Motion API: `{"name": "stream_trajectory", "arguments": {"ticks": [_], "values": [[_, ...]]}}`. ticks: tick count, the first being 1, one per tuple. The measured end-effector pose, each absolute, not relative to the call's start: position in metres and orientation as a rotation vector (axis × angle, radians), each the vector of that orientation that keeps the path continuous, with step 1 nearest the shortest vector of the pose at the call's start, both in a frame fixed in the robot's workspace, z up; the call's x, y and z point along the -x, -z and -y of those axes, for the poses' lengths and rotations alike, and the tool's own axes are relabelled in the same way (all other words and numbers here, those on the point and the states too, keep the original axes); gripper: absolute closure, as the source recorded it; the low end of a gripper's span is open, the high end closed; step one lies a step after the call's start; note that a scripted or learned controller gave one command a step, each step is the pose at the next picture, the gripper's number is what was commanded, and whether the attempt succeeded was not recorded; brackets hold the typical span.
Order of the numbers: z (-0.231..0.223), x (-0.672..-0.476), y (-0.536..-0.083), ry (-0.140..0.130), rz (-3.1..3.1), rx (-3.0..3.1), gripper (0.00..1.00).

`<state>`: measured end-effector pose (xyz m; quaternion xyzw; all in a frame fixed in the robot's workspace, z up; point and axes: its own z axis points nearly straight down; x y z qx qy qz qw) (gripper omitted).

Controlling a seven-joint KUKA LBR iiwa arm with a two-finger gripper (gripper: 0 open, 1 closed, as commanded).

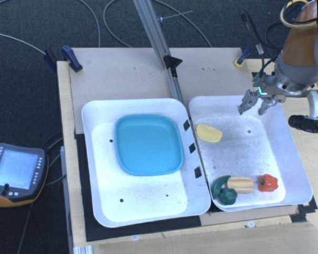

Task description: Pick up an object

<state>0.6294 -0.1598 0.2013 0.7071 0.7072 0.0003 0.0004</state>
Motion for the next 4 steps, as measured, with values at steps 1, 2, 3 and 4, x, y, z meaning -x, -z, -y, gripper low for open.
{"name": "stream_trajectory", "arguments": {"ticks": [1,2,3,4], "values": [[0.16,-0.629,-0.201,-0.001,-2.221,-2.221,0.0],[0.158,-0.629,-0.139,0.004,-2.225,-2.224,0.0],[0.157,-0.628,-0.094,0.003,-2.224,-2.223,0.0],[0.157,-0.63,-0.107,-0.002,-2.221,-2.22,1.0]]}}
